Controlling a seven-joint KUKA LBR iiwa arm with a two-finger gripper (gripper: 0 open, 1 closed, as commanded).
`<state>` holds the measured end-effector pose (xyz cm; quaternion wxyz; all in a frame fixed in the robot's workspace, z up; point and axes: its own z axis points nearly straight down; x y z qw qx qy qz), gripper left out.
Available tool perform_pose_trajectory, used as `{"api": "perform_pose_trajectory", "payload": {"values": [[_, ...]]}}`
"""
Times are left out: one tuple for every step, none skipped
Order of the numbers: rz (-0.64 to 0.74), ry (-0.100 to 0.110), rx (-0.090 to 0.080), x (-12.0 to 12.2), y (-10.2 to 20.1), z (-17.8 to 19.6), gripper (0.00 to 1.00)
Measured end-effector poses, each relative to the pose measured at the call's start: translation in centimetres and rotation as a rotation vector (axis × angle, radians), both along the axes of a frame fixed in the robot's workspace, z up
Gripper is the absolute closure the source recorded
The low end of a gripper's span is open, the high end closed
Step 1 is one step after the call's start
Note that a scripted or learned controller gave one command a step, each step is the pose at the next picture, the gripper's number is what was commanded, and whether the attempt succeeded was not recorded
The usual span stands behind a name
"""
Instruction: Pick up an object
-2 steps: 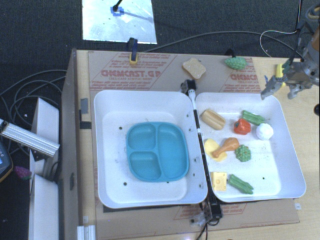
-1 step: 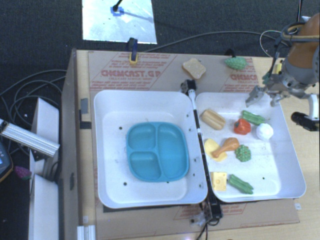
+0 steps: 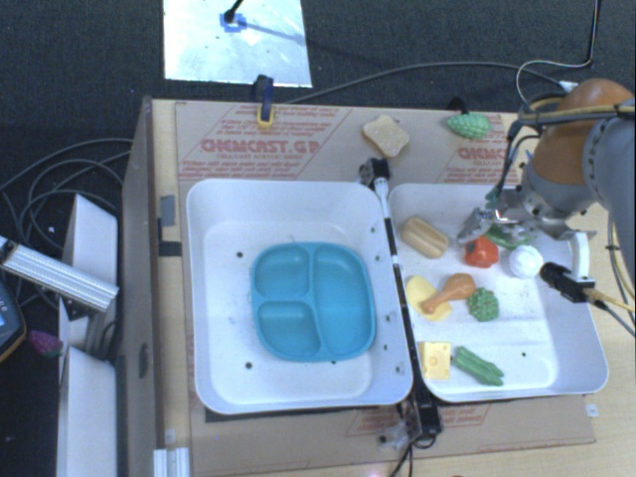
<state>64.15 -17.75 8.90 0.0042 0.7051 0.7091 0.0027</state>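
Tomato is in the right bin, and you see it behind the chicken leg and broccoli, beside the white ball. Just behind it the gripper hangs low; you cannot tell how the jaws stand.

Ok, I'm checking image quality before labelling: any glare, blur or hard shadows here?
Camera view: even, soft light with faint shadows in both bins; the reflective sheet beyond the bench glares pale; the gripper area above the red tomato is slightly soft and cluttered; the blue divided plate is sharp.
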Motion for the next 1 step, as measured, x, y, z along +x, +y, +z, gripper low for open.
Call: {"api": "perform_pose_trajectory", "payload": {"values": [[0.002,-0.008,-0.006,0.18,-0.20,1.24,1.00]]}}
